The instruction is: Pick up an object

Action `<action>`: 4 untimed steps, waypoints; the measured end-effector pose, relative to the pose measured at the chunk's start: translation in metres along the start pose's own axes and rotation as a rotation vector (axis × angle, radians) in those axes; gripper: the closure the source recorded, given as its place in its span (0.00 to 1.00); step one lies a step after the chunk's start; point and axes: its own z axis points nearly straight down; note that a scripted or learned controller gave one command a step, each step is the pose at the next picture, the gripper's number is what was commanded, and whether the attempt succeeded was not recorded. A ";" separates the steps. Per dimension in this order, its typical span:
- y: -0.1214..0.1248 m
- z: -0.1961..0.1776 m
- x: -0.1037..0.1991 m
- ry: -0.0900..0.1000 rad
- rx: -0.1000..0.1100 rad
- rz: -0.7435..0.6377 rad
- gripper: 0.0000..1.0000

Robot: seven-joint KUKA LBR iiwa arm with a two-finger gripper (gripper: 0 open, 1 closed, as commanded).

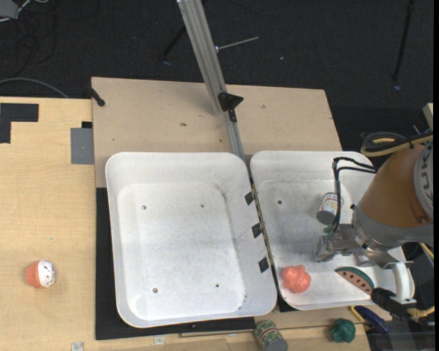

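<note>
In the right bin [293, 178] lie a red-orange lumpy toy [296, 278] near the front edge, a watermelon-slice toy [353, 278] at the front right, and a small grey cylinder [328, 208] further back. My gripper [326, 250] reaches down into this bin from the right, between the cylinder and the red toy, a little behind and to the right of the red toy. The arm's orange band [394, 189] sits above it.
The left bin [179, 236] lies beside the right one, with black clips along the shared rim. A slanted aluminium bar [208, 57] rises behind the bins. An orange-and-white ball [40, 274] rests on the wooden bench at left. A green toy [343, 330] and a dark cylinder [268, 334] lie in front of the bins.
</note>
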 end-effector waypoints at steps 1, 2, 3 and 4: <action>0.004 -0.059 0.007 -0.002 -0.005 -0.006 1.00; 0.005 -0.122 0.003 -0.003 -0.007 -0.006 1.00; 0.004 -0.096 0.003 -0.001 0.003 -0.005 1.00; 0.020 -0.108 0.059 0.000 -0.001 -0.010 1.00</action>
